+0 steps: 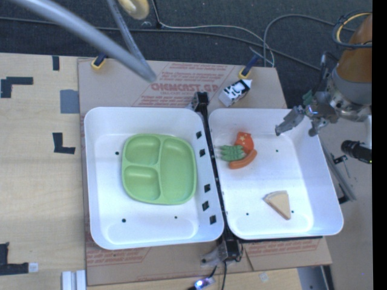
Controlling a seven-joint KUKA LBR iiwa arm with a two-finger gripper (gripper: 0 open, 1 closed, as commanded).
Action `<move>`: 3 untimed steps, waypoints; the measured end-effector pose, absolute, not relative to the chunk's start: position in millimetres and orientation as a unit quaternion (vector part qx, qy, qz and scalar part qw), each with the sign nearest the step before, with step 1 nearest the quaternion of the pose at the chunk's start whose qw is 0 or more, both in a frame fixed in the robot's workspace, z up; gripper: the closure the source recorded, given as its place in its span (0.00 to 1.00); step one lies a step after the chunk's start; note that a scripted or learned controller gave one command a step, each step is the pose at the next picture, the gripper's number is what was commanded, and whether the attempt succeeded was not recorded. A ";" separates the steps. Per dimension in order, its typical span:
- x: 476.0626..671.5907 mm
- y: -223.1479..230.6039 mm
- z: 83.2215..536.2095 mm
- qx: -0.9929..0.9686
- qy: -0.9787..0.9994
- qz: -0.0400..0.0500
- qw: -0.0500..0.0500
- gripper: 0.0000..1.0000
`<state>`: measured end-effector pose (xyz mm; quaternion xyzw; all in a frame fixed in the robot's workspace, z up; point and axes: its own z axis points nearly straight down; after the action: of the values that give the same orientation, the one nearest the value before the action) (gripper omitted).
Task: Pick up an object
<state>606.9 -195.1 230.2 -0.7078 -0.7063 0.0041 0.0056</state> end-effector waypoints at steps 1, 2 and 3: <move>609.7 -194.7 237.8 -0.707 -0.708 0.000 0.000 0.00; 606.4 -197.2 173.6 -0.707 -0.707 0.003 0.002 0.00; 600.1 -202.1 127.0 -0.707 -0.707 0.003 0.002 0.00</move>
<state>600.1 -202.1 127.0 -0.7068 -0.7074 0.0026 0.0019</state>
